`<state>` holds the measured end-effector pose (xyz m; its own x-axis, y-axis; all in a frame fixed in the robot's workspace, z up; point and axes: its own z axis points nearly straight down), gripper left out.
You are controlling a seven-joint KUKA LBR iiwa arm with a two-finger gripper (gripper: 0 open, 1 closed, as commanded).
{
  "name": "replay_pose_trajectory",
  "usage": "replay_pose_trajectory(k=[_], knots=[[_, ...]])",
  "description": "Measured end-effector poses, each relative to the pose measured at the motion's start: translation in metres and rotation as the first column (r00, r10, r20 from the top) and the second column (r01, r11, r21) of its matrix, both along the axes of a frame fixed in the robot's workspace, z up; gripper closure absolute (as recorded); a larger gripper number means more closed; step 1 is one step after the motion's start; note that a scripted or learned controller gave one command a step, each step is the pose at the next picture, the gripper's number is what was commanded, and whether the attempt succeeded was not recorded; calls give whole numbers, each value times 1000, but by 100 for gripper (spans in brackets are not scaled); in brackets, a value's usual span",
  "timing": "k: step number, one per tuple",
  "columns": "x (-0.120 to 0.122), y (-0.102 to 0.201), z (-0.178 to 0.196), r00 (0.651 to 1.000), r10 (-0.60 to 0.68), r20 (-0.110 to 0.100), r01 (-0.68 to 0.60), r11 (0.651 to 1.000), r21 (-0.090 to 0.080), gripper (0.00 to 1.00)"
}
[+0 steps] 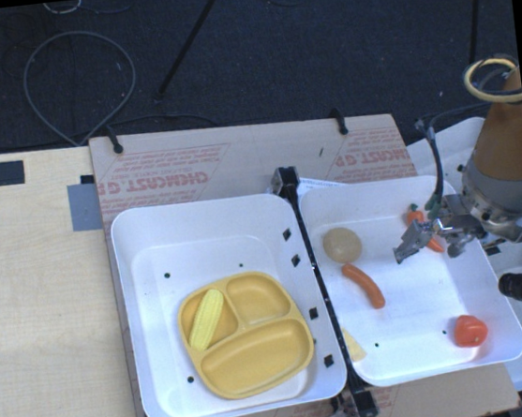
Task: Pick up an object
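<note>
So going from the left: the tabletop (pixel 38 315) is bare light wood there, then the left bin (pixel 143 246) has a yellow divided plate (pixel 248 336) sitting in it with a corn cob (pixel 206 318) tucked into its upper-left compartment; looks like a parked set, not what the arm's after right now. Past the divider, the right bin (pixel 419 344) holds the loose stuff, spread well apart which should make grabbing easier: a pale round thing (pixel 342 244), a sausage (pixel 364 285) lying slanted just below it, a tomato (pixel 469 329) near the bottom right corner; a small orange piece (pixel 418 218) sits right at the end effector (pixel 425 239). The arm comes in from the right, low over that bin's upper right; end effector looks spread fairly wide with nothing clearly between the fingers, so I'd guess it's lining up on that orange piece.
</note>
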<state>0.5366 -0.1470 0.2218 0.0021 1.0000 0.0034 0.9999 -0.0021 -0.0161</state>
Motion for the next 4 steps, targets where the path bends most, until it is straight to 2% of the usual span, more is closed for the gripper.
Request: replay_pose_trajectory(k=[1,3,4], knots=[[3,0,7,1000,2,12,-2,1000,-2,0],[4,17,-99,1000,2,8,-2,1000,-1,0],[4,18,-136,1000,0,12,0,1000,-2,0]])
